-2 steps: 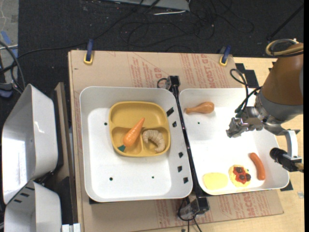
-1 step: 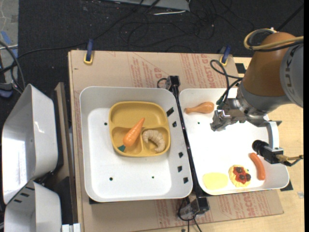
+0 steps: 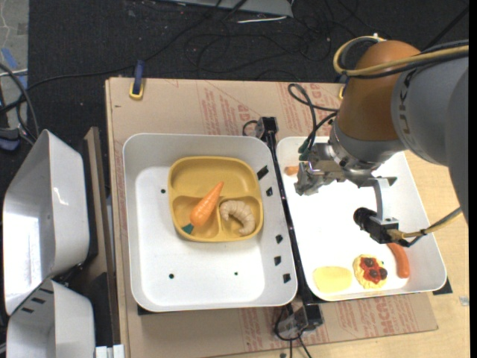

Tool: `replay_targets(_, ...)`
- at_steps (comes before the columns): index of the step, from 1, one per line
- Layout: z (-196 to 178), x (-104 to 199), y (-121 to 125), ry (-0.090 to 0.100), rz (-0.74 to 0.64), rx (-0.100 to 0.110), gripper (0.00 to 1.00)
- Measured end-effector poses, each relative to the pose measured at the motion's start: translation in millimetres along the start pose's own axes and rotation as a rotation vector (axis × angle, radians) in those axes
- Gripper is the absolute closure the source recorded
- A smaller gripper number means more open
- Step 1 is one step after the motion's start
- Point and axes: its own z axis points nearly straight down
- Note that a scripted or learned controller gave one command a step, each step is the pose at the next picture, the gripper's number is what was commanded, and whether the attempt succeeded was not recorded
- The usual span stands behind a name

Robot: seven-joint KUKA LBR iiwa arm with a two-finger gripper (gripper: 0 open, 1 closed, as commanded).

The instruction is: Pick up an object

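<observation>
While the end effector (image 3: 313, 176) hangs over the right white plastic bin (image 3: 335, 237), its grip state impossible to tell, a red-orange toy sausage (image 3: 400, 260), a small red-topped toy pizza (image 3: 370, 271) and a pale yellow disc (image 3: 332, 278) lie along that bin's near edge. The bin rests on a brown, cardboard-faced tabletop (image 3: 209, 103); black floor (image 3: 74, 21) strewn with cables (image 3: 223, 36) lies beyond.

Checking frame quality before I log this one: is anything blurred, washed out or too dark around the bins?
Camera view: the carrot on the yellow plate reads sharp. Camera view: the right bin is very bright, close to washed out. Camera view: the orange band on the arm, nearest the lens, looks soft. Camera view: the ground beyond the bench is dark, with little detail.
</observation>
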Motion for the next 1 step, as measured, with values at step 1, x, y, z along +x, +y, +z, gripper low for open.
replay_targets(1, -15.1, 48.2, 24.3, 0.000, 0.000, -0.002, 1.00)
